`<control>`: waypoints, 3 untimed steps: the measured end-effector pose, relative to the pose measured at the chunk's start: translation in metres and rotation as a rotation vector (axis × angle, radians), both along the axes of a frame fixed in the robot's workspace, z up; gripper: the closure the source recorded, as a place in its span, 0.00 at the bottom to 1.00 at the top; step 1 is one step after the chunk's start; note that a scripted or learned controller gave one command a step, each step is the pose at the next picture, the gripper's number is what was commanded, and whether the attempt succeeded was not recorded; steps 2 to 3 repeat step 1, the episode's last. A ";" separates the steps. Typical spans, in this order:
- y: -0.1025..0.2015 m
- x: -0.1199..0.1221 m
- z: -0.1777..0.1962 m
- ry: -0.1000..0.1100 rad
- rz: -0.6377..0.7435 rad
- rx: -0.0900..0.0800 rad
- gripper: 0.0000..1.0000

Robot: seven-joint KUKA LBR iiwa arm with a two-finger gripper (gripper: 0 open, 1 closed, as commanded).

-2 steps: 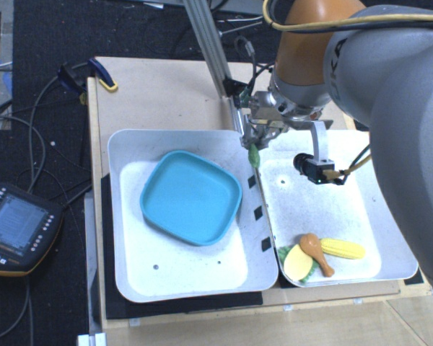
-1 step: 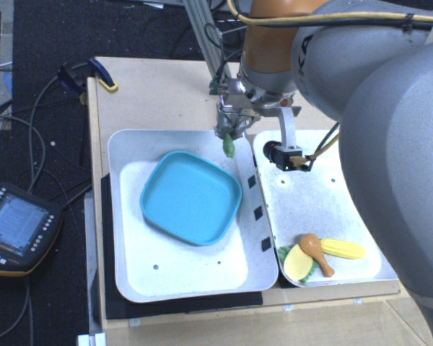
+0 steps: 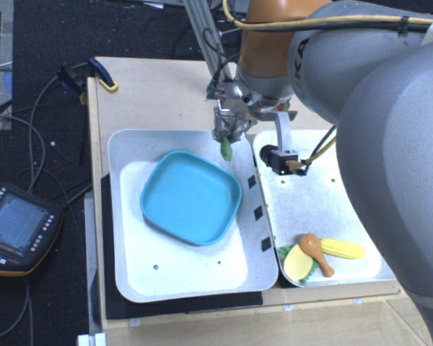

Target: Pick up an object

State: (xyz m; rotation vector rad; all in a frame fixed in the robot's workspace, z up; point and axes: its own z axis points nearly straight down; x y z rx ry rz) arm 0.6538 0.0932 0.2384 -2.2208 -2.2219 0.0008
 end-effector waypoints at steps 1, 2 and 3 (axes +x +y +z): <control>0.000 0.000 0.000 0.000 0.000 0.000 0.00; 0.000 0.000 0.000 0.000 0.000 0.000 0.00; 0.000 0.000 0.000 0.000 0.000 0.000 0.00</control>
